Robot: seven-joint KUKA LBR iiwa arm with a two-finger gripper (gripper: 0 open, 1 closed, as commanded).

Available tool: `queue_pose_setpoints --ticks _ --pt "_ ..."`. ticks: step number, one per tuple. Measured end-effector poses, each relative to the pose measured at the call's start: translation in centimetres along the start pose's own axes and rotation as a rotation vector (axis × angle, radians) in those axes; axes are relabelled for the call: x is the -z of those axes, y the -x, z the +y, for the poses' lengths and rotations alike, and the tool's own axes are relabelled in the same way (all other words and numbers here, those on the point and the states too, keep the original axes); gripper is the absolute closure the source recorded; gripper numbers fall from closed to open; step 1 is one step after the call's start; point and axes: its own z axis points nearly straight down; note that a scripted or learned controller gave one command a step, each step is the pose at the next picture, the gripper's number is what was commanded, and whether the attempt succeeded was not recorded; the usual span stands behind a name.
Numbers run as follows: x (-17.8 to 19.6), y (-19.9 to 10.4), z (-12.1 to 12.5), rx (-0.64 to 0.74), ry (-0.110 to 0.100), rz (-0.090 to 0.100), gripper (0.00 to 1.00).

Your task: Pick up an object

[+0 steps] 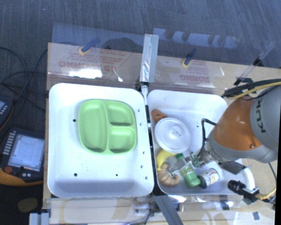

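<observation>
Right bin (212, 102): near corner crowded with green bottle (190, 176), small can (209, 177), bagel (168, 178), banana (162, 158).
Pincer (193, 161): low over green bottle, possibly touching; spread unreadable.
White bowl (173, 134): farther back.
Left bin (63, 128): green divided plate (107, 126).

Both bins are plain white: the left bin (58, 142) carries a pale lime-green divided plate (107, 126), while the right bin (198, 102) holds a white round lid (173, 134), an orange-brown piece (158, 116) at its upper left, a yellow item (162, 158), a tan-brown braided pastry-like object (167, 177), a bright green bottle-shaped object (190, 176) and a small can (210, 177) with a white, red-marked label. The arm (253, 126) is grey with a broad orange band and dark lettering, trailed by yellow and black cables (251, 87). The bench (101, 59) is light tan with faint reddish printing, set on dark blue-grey carpet (90, 6).
</observation>
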Motion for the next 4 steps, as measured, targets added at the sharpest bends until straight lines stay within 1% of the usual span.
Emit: queue_pose_setpoints --ticks 1,2,3,4 --pt "0.5 0.0 3.1 0.220 -0.008 0.003 0.00" --pt "0.0 0.7 5.7 0.025 -0.002 0.000 0.00" --pt "1.0 0.7 5.9 0.025 0.002 -0.003 1.00" --pt "6.5 2.7 7.6 0.145 -0.007 0.003 1.00"
